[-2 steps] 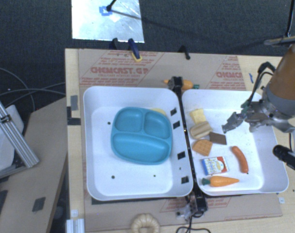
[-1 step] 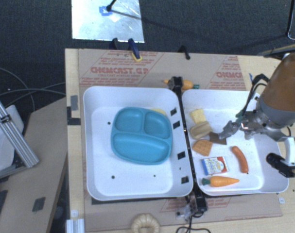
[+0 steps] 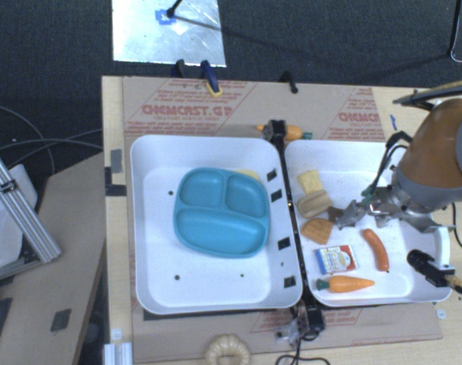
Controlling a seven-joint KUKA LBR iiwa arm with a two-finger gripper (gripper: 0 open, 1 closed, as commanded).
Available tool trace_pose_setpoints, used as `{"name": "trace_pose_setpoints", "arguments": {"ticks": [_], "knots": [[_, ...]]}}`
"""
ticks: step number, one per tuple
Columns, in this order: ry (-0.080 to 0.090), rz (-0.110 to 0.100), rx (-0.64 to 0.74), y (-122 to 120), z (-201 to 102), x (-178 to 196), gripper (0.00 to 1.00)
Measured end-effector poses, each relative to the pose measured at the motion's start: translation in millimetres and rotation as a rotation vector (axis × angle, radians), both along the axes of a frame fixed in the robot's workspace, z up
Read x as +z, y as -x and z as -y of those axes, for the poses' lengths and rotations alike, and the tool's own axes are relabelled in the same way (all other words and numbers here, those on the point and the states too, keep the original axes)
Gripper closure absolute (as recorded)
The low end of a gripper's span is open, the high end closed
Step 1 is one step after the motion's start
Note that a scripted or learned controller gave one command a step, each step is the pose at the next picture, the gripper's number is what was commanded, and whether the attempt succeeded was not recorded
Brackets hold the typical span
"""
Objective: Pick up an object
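Note:
The right bin [image 3: 413, 291] holds several toy foods. A pale yellow wedge [image 3: 310, 181] lies at the back, with a tan roll [image 3: 313, 204] and an orange-brown piece [image 3: 318, 230] in front of it. Nearer the front are a small printed box [image 3: 336, 260], a carrot [image 3: 351, 284] and a red sausage [image 3: 376, 249]. My gripper [image 3: 351, 214] hangs low in this bin, just right of the tan roll and the orange-brown piece and left of the sausage. I see nothing held in it. The arm's orange band [image 3: 436, 154] rises behind it.
The left bin [image 3: 151, 280] carries a blue divided plate [image 3: 221, 211], and a yellow bit [image 3: 249, 175] peeks out behind it. A black clip rail [image 3: 288, 219] runs between the bins. An orange object [image 3: 292, 133] lies outside the back wall.

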State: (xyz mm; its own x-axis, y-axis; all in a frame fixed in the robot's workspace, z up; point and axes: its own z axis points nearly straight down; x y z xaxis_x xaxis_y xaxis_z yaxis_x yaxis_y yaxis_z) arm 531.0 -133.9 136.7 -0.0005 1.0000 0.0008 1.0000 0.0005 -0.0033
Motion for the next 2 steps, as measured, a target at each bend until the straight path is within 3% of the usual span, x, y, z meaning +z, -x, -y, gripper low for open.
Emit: {"name": "trace_pose_setpoints", "arguments": {"ticks": [1, 2], "knots": [[0.003, 0.014, 0.002, -3.9, -0.4, -47.7, 0.00], [0.002, 0.008, 0.001, -1.7, -0.1, -38.5, 1.00]]}}
